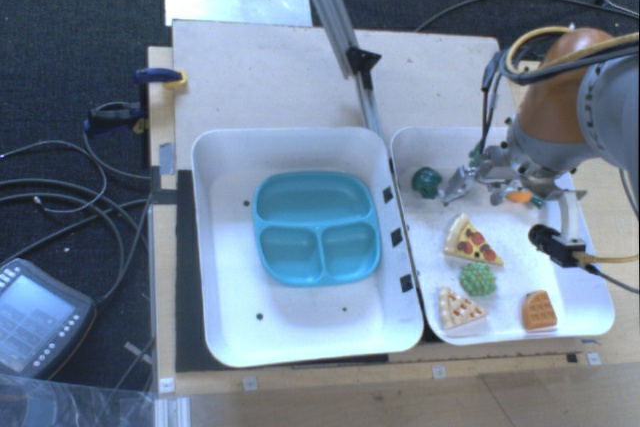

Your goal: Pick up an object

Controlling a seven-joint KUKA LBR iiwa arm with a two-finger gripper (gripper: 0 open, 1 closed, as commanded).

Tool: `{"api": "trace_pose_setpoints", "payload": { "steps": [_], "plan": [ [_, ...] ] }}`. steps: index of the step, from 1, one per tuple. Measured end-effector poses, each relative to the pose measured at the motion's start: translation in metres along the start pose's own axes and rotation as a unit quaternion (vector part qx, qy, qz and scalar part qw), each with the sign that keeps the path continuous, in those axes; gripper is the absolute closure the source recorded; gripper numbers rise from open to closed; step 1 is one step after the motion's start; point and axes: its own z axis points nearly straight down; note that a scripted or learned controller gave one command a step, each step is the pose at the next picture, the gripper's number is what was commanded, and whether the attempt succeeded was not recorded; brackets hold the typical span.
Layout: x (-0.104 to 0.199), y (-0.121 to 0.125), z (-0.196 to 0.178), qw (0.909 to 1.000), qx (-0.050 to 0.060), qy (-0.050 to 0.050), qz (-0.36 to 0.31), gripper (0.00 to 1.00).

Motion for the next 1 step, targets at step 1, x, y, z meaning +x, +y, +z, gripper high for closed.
{"api": "trace_pose_setpoints", "payload": {
  "steps": [1],
  "plan": [
    [0.0001,0.0027,-0.0151,1.0,-0.005,0.0,0.0,1.0]
  ]
}}
